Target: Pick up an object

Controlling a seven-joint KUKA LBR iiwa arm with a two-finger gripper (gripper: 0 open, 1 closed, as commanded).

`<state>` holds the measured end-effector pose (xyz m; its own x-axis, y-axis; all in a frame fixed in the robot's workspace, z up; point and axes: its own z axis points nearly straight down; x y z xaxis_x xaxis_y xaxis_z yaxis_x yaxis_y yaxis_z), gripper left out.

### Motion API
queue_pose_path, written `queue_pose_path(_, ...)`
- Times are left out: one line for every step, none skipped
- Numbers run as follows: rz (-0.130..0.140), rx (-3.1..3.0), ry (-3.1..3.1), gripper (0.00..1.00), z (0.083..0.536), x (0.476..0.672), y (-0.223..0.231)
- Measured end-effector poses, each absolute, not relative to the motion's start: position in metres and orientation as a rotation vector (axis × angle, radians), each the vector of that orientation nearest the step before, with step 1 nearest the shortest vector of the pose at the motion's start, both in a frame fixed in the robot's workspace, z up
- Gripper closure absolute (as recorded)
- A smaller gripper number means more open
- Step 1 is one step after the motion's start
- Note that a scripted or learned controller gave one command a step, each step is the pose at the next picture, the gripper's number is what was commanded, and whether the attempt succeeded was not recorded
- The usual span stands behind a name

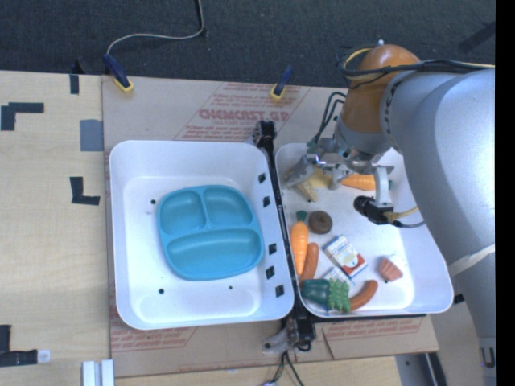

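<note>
The arm (434, 135) comes in from the right and bends down over the far part of the right bin (426, 296). Its gripper (315, 167) is low there, near the wall between the two bins. Under it lies a pale yellow thing (310, 187) (maybe a toy banana; I am not sure), and an orange piece (358, 182) is just beside the wrist. I cannot tell from here how the tool stands, or whether it has hold of anything, because the metal parts and cables cover this place.

The other things are lying loose in the right bin: a carrot (298, 244), a brown round piece (320, 222), a small carton (344, 256), a green vegetable (326, 293), a sausage (363, 293) and a small reddish piece (391, 269). The left bin (133, 215) bears a blue divided plate (211, 232).

My judgement is that the task is at the step of reaching or grasping. Nothing is seen lifted above the bin, so the picking is not done. What is left is to close on one object, probably the pale yellow one, and raise it clear. The things there lie close together, so the grasp could slip or catch two.
</note>
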<state>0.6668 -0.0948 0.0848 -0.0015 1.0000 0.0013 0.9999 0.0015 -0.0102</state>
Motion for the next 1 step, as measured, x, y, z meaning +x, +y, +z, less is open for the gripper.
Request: queue_pose_path(0.011,-2.216,-2.217,0.00,0.0848,0.6668,-0.0943)
